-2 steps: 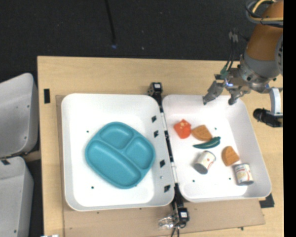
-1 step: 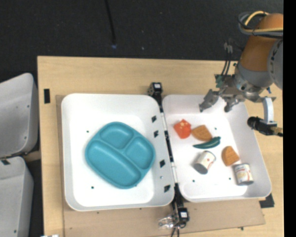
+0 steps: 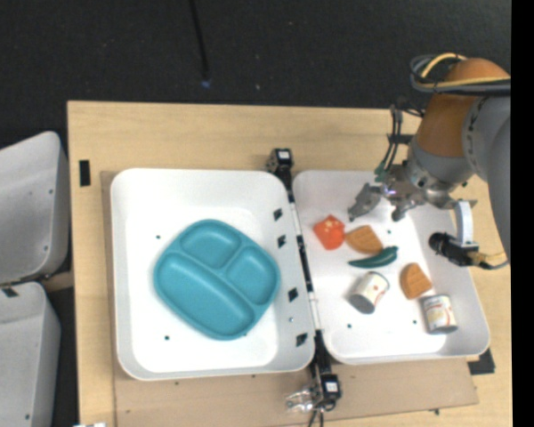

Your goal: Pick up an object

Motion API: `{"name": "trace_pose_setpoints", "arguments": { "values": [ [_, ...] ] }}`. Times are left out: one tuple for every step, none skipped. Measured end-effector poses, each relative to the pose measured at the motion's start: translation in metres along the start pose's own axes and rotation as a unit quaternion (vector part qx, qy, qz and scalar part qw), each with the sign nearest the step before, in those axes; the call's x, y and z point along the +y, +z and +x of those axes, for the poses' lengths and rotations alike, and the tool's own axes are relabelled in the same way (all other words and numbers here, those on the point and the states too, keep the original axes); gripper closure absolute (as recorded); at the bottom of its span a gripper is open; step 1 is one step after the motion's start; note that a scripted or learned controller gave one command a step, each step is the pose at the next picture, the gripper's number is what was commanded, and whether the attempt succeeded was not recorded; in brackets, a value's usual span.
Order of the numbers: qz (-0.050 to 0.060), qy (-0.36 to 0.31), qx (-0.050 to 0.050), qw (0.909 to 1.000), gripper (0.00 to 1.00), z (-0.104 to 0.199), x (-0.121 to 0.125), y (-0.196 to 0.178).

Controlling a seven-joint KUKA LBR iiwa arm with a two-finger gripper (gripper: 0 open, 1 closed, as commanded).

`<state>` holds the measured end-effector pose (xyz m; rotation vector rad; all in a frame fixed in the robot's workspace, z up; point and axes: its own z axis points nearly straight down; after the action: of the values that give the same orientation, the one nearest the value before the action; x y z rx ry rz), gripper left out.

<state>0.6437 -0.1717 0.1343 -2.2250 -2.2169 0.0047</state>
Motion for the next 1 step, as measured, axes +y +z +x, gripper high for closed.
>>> {"name": "trace_pose_setpoints", "arguments": {
  "values": [
    [-0.001,0.001,0.000,1.0000,0.00,-0.0013,0.0001,0.0346]
  ]
}}
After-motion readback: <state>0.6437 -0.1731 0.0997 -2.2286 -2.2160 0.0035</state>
